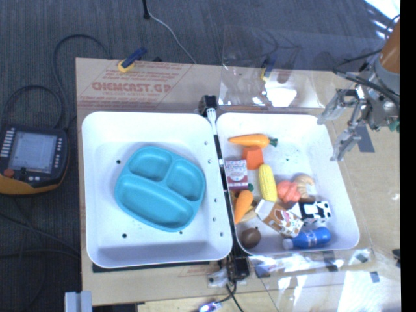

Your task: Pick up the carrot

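A long orange carrot [249, 140] with a green top lies at the back of the right bin [338, 187], pointing left. A second, shorter orange carrot-like piece [243, 205] lies near the bin's left wall. My gripper [331, 135] hangs over the right bin's back right corner, well to the right of the long carrot and apart from it. Its two fingers stand spread and open, with nothing between them.
The right bin also holds a corn cob [266, 182], an orange block [254, 156], a small red box [235, 172], a peach-coloured toy [294, 188], a cow-patterned piece [315, 210], a blue bottle [311, 238] and a brown ball [250, 237]. A blue divided plate [160, 186] lies in the left bin [97, 174].
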Motion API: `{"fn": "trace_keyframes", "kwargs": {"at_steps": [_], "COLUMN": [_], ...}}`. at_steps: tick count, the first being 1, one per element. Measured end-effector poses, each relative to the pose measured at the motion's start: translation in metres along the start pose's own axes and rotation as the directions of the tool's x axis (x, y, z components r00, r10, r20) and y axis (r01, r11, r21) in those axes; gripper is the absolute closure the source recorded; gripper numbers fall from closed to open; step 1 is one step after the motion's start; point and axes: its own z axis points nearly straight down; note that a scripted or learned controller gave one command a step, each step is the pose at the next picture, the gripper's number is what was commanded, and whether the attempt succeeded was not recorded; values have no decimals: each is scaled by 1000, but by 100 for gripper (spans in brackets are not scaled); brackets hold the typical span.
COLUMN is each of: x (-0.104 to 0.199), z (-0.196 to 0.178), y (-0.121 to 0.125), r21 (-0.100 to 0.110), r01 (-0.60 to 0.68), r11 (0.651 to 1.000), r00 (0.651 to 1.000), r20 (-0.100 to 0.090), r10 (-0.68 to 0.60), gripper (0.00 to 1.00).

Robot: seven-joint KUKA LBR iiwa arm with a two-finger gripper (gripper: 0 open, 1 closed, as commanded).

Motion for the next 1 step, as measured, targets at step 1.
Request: {"fn": "trace_keyframes", "kwargs": {"at_steps": [1], "x": [-24], "z": [152], "y": [64], "r21": [-8], "r01": [90], "r11": [996], "r00": [996], "r20": [-12], "r10": [-90], "gripper": [0]}}
